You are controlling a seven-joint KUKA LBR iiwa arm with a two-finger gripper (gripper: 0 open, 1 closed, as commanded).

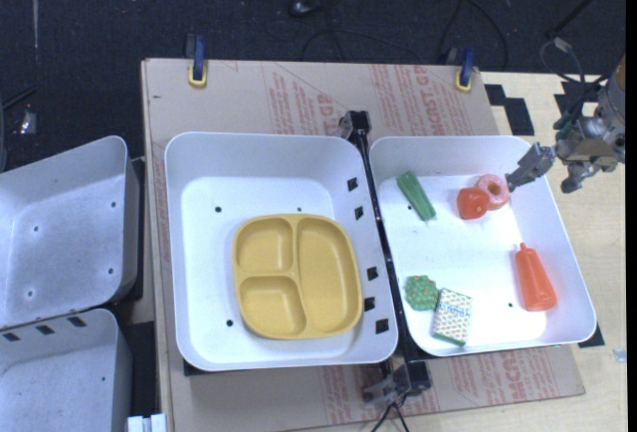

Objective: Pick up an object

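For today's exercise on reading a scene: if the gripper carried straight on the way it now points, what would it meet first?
The gripper points left into the right bin. First in line seems to be the pink ring beside the red piece, though height above them is unclear.

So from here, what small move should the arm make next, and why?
Probably shift left and lower toward the pink ring. The gripper sits at the right bin's upper right edge, holding nothing, and the ring, lying against a red ball, is the nearest object.
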